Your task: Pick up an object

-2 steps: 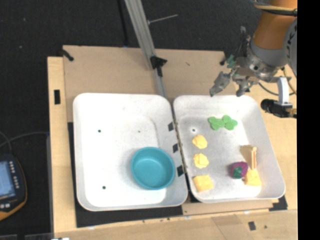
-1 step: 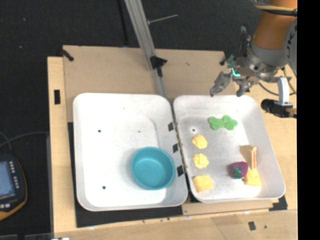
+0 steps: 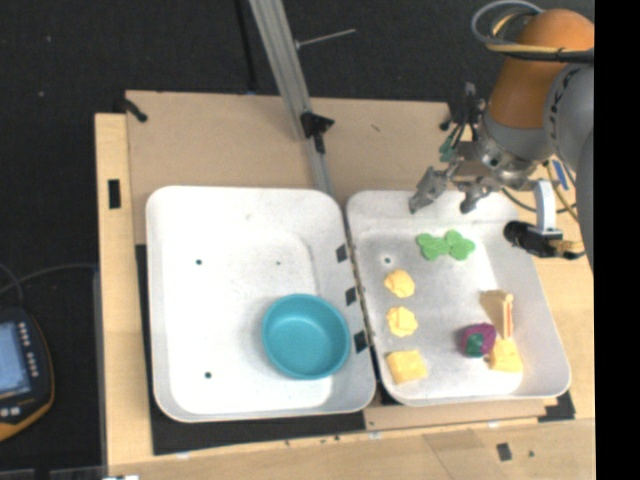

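Poised above the far rim of the right bin [image 3: 530,298]: gripper [image 3: 441,198], fingers spread apart and holding nothing, hanging from the grey arm [image 3: 520,88] reaching in from three o'clock. Nearest candidate for the pick: green toy [image 3: 446,246], lying flat just toward six o'clock of the open fingers, apart from them. Further toward six o'clock, down the bin's left side: three yellow pieces [image 3: 400,284] in a loose column. At five o'clock of the gripper, bunched close together near the bin's lower right corner: purple-and-green piece [image 3: 477,340], tan wedge [image 3: 498,310] and yellow block [image 3: 506,356]. In the left bin [image 3: 200,238], toward its six o'clock side, well apart from everything else: blue bowl [image 3: 305,335].

Likely trouble: green toy low and flat against the bin floor, so fingers closing above it rather than around it. Also a risk of clipping the far rim on a straight descent, given the gripper's place over that edge. In the crowded corner, risk of nudging a neighbour instead of gripping one piece.

Hard to make out: exact fingertip shape, blurred against the cables at the wrist. Unclear too whether wedge and block touch. Upper part of the arm cut off at the frame's edge.
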Robot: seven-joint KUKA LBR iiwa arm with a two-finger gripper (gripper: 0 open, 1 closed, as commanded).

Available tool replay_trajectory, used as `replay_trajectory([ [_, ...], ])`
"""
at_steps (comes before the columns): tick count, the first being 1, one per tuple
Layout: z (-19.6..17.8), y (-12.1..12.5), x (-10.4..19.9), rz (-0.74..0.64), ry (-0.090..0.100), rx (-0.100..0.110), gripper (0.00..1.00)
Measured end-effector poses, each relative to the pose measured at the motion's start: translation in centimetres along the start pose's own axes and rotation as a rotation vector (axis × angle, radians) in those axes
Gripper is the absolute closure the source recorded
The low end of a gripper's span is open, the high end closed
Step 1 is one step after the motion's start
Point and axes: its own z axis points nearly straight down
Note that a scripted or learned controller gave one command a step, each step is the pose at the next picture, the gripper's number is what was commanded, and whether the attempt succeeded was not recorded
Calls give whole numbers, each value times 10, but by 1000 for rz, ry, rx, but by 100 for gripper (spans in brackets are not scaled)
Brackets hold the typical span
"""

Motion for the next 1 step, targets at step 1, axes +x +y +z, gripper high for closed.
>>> replay_trajectory([
  [1,63,-2,-3,1,0,0,0],
])
